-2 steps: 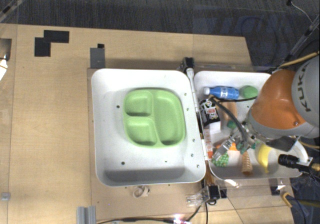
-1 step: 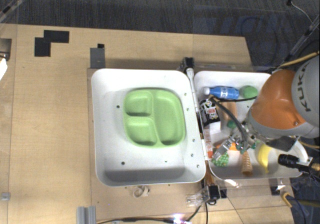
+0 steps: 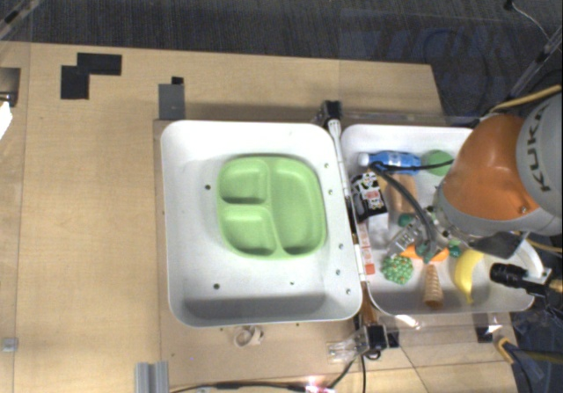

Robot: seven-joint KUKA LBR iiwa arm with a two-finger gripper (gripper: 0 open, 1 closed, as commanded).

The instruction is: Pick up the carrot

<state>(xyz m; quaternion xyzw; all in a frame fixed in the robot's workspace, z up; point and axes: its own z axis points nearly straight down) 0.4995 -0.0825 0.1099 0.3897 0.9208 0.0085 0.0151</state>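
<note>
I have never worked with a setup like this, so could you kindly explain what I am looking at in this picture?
This is a single view from a camera fixed above a wooden bench, looking down at a slant. Two shallow white bins sit side by side. The left bin holds a green divided plate. The right bin holds a jumble of small toy items: a blue bottle, a bunch of green grapes, a yellow banana, a brown cone-shaped piece, and a bit of orange that may be the carrot the machine is meant to pick up.

The grey and orange shape on the right is a robot arm. Its gripper is down among the items in the right bin. I cannot tell from here whether it holds anything.
</note>
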